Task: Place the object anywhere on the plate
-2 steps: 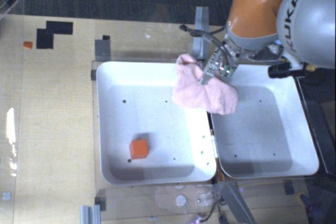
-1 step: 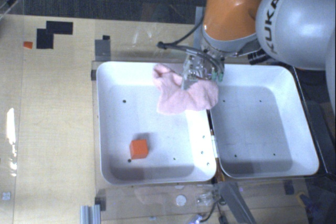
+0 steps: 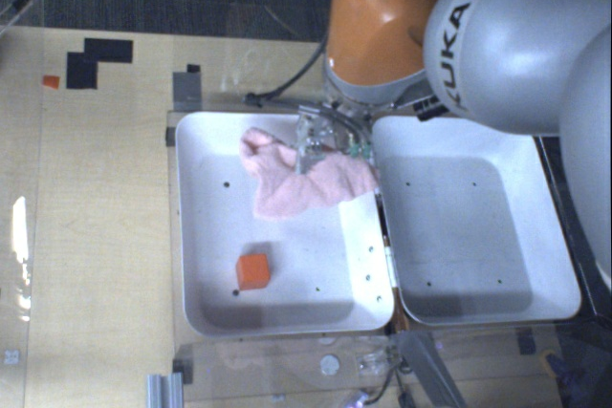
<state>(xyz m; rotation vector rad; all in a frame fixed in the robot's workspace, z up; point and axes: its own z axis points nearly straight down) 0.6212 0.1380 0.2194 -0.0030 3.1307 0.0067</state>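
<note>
A small orange block [image 3: 253, 271] lies in the near left part of the left bin [image 3: 206, 205]. A crumpled pink cloth [image 3: 296, 182] lies at the far side of the same bin. My gripper [image 3: 310, 148] hangs over the cloth's upper right part, low and close to it, well away from the block. The arm's orange band and grey wrist hide the bin's far right corner. Whether the gripper touches the cloth is hidden.
The right bin [image 3: 478, 225] sits beside the left one, with a narrow seam [image 3: 385, 244] between them. The big grey arm [image 3: 516, 33] overhangs the right bin's far side. Black markers [image 3: 96, 60] lie on the bench at the far left.
</note>
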